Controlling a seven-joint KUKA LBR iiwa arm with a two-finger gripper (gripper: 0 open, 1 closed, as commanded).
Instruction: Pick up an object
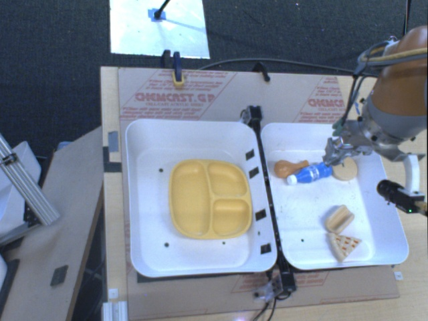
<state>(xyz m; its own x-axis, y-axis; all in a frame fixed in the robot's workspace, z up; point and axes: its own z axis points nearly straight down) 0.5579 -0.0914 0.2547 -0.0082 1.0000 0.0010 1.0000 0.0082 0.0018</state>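
Grey gripper [336, 150] sits low in the right bin [374, 256], can't tell its state tbh. Blue bottle [309, 174] lies just beside it, touching the orange drumstick [289, 167]. Yellow divided plate [209, 198] fills the left bin [150, 154].

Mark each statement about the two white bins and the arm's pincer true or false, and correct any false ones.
1. The yellow divided tray lies in the left bin. True.
2. The blue bottle stands upright. False: it lies on its side.
3. The pincer is over the right bin, near the bottle. True.
4. The pizza slice sits on the yellow tray. False: it lies in the right bin, apart from the tray.
5. The bread roll lies beside the pizza slice. True.
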